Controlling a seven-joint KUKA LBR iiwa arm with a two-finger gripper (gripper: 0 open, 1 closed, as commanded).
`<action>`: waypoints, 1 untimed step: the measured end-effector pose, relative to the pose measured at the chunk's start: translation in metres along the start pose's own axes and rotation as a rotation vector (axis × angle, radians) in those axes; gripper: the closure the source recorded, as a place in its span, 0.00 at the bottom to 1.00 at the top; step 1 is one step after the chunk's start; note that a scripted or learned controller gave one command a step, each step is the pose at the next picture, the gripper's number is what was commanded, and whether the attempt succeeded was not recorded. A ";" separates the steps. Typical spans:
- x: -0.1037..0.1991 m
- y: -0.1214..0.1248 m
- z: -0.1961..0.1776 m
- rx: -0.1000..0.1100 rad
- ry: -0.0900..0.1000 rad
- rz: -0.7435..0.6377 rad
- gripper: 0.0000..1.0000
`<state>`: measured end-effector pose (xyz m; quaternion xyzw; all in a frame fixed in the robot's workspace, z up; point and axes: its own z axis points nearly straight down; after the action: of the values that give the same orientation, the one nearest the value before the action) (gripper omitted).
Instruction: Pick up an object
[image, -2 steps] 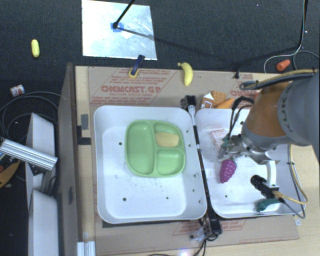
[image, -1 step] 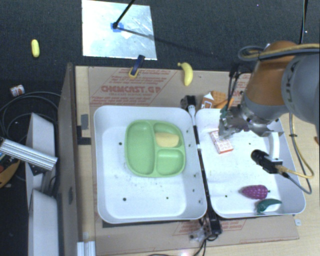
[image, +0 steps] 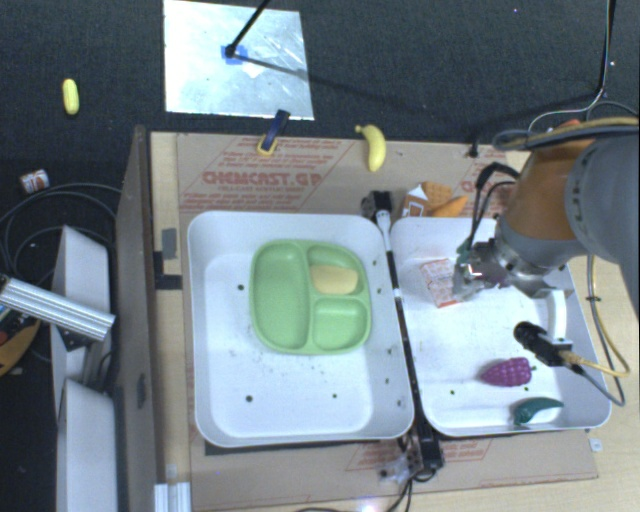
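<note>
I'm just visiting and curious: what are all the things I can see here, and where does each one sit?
bins: two, white, side by side on the bench
divided plate: one, green, left bin
yellow item: one, in the plate's upper right compartment
packet: one, white and red, right bin
grape bunch: one, purple, right bin
teal item: one, right bin's near corner
banana: one, yellow, behind the bins
arm: one, grey and orange, over the right bin

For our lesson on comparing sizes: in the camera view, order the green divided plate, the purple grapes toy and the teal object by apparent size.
1. green divided plate
2. purple grapes toy and teal object: too alike to rank.
</note>
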<state>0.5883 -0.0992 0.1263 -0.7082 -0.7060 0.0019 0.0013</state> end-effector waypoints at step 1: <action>-0.064 0.013 0.015 -0.006 -0.003 0.001 1.00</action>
<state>0.6015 -0.1632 0.1114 -0.7084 -0.7058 0.0007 -0.0017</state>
